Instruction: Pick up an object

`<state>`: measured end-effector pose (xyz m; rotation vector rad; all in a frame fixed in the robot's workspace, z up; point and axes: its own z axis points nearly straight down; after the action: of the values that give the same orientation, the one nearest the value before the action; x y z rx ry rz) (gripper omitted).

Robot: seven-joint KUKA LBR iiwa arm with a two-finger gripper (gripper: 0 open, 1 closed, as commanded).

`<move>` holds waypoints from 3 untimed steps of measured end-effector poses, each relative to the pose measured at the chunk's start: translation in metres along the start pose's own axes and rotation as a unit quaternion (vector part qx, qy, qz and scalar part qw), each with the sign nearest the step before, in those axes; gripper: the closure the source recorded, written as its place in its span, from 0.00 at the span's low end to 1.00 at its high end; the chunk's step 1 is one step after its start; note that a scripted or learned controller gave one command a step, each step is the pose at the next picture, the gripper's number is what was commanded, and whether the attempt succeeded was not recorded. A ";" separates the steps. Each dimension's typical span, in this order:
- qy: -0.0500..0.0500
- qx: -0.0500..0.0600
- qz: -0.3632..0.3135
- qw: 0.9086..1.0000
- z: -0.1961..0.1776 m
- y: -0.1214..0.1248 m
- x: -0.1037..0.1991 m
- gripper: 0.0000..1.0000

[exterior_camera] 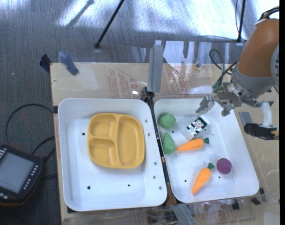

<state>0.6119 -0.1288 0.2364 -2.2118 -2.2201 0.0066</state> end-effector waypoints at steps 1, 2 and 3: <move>0.000 -0.002 0.022 1.000 0.140 -0.020 0.001 0.00; -0.001 0.001 0.029 1.000 0.153 -0.051 0.025 0.00; 0.001 0.005 0.034 0.999 0.148 -0.053 0.023 1.00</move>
<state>0.5571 -0.1055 0.0892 -2.2795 -2.1377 0.0152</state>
